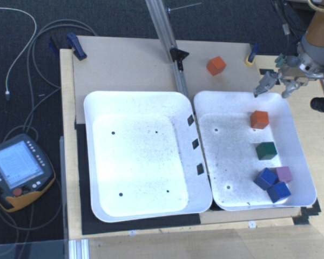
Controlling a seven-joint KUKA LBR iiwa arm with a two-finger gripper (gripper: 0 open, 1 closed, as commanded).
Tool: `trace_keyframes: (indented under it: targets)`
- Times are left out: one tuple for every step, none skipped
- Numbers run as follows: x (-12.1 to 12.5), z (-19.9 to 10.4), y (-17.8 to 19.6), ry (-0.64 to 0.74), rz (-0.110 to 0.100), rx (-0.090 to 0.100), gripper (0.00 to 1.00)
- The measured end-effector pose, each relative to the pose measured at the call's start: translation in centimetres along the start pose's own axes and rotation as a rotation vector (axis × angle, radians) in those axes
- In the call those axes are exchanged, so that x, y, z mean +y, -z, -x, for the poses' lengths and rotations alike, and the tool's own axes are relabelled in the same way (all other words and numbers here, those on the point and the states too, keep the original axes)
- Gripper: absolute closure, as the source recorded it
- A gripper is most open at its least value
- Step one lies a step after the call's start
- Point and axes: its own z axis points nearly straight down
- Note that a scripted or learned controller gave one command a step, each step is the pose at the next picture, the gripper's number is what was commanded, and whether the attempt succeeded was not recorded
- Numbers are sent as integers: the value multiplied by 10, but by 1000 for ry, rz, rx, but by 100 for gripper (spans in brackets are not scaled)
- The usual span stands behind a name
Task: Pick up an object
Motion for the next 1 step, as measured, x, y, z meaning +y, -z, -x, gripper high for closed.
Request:
trace_keyframes:
  targets:
    - [-8,4,-119,-2,-8,3,0]
